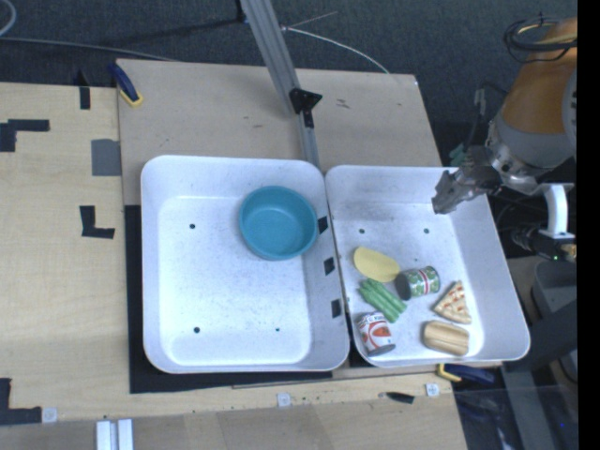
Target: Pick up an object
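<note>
Hand [457, 191] sits over the upper right corner of the right bin [412, 184], dark fingers pointing down-left toward the bin floor. Nothing between the fingers as far as I can see; can't tell from here if they're spread or closed. Grey arm with orange band [539, 101] comes in from the right edge, above the bin's right wall.

All the small pickable stuff is bunched in the lower half of the right bin, well apart from the hand:
- yellow lemon-shaped piece [377, 263], nearest the middle of the bin
- green bean pod [382, 299] just below it, lying diagonal, touching or nearly touching the lemon
- green-labelled can [418, 282] on its side, just right of the pod
- pizza slice toy [453, 302] by the right wall
- bread roll [445, 337] in the lower right corner, below the pizza slice
- red-and-white can [375, 333] at the lower left, near the bin's front wall, looks tilted

Left bin [178, 279] holds one blue bowl [277, 222], upright, in its upper right area near the shared wall.

Both bins sit side by side on the wooden worktop [56, 279]. A grey metal bar [272, 45] runs diagonally down from the top to the gap between the bins.
</note>
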